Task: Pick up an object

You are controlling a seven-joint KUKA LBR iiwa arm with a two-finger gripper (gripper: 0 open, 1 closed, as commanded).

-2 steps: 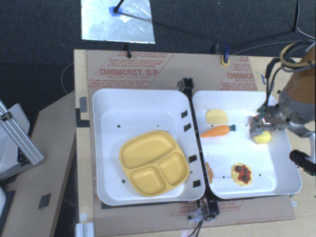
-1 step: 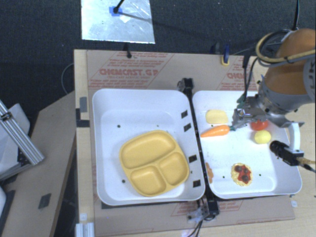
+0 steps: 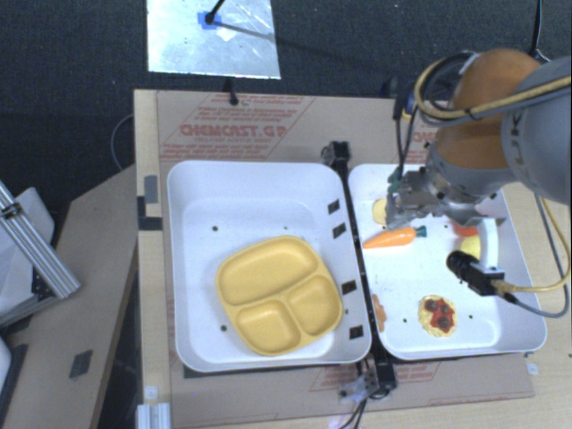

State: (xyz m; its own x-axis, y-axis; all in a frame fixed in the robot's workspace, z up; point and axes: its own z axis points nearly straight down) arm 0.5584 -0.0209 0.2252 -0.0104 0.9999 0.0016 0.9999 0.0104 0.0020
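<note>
Seen from above, a toy carrot point(image 3: 391, 237) lies in the right bin point(image 3: 523, 329), close to the divider it shares with the left bin point(image 3: 192, 239), which holds a yellow divided tray point(image 3: 279, 294). The gripper point(image 3: 409, 199) hangs just above the carrot; its grip cannot be made out. A small toy pizza point(image 3: 437, 315) sits below and right of the carrot.

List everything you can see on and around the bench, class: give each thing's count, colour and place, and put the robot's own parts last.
Shallow plastic bins: two, white, side by side on the bench.
Three-compartment plastic tray: one, yellow, in the left bin.
Toy carrot: one, orange with a green top, in the right bin, near the divider.
Toy pizza slice: one, yellow with red topping, right bin, near edge.
Foil-like sheet: one, silver, beyond the bench.
Robot arm: one, grey with an orange band, over the right bin.
Gripper: one, metallic grey, above the carrot.
</note>
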